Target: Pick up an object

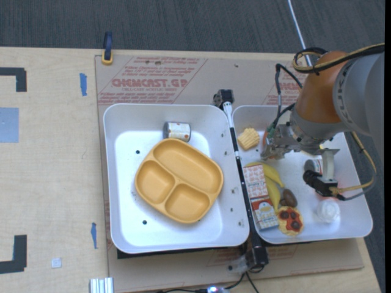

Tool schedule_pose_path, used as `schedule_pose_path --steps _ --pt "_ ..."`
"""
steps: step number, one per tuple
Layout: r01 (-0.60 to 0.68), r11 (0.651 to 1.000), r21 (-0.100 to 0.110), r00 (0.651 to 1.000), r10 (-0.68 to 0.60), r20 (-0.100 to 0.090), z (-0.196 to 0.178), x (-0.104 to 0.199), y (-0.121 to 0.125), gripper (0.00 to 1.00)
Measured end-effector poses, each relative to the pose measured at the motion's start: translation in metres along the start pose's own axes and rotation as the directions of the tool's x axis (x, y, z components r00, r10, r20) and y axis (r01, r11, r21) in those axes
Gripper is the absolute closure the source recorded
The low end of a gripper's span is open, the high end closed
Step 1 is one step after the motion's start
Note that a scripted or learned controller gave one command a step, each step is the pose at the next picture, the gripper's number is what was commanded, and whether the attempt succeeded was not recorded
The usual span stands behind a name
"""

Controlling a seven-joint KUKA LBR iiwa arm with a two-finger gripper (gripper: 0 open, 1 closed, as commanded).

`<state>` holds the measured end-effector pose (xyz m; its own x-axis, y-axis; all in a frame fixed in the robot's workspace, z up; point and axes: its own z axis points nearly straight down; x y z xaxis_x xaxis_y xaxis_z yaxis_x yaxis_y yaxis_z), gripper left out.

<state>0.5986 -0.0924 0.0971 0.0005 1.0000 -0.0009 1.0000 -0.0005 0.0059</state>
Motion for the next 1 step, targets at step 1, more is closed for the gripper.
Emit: schedule_pose_path --steps 1 --pt "0.002 1.0 0.005 1.0 -0.002 -0.002 -0.0885 0.0522 -0.0476 1.0"
